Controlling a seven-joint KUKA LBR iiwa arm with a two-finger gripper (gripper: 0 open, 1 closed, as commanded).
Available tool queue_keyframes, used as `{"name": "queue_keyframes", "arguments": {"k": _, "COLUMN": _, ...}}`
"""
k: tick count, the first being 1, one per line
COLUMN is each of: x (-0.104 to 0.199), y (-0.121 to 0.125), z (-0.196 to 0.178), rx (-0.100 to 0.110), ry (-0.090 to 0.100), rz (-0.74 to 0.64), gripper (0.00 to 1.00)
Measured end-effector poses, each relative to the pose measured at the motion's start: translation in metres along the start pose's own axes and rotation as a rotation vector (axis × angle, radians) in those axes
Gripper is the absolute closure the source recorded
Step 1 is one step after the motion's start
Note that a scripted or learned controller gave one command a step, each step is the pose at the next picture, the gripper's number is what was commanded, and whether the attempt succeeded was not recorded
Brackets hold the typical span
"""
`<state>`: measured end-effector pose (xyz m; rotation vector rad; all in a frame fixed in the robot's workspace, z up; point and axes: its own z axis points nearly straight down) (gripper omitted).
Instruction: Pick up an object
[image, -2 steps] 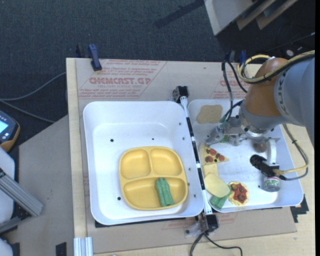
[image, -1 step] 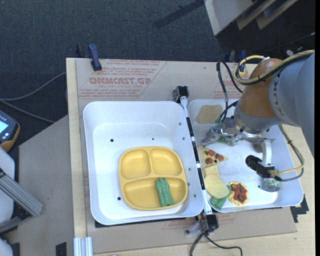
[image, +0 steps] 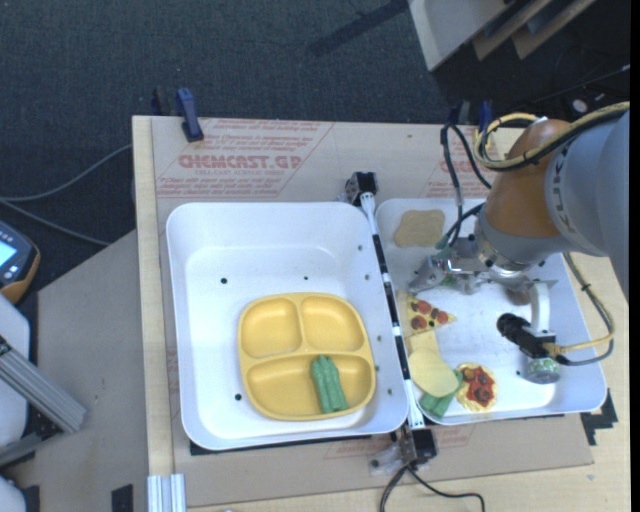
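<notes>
The pizza slice (image: 430, 316) in the right bin (image: 570, 395), just beside the pincer (image: 455, 268), looks light, flat and stiff, best pinched across its edges.

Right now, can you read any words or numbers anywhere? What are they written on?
"CHEMCAST GP": large red letters on the brown board behind the left bin; the last letters are unclear.
Smaller red lines above and below it: too blurred to read.
Red print on the board behind the right bin: too blurred.

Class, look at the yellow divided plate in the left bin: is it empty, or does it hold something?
Not empty. The yellow plate holds one green piece, lying in its large front compartment; the two smaller compartments are bare.
</notes>
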<state>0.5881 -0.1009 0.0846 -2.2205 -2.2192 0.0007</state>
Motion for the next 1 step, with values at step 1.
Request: {"name": "queue_keyframes", "arguments": {"k": 1, "x": 0.0081, "y": 0.0016, "z": 0.0, "rx": -0.001, "ry": -0.001, "rz": -0.002, "gripper": 0.0}}
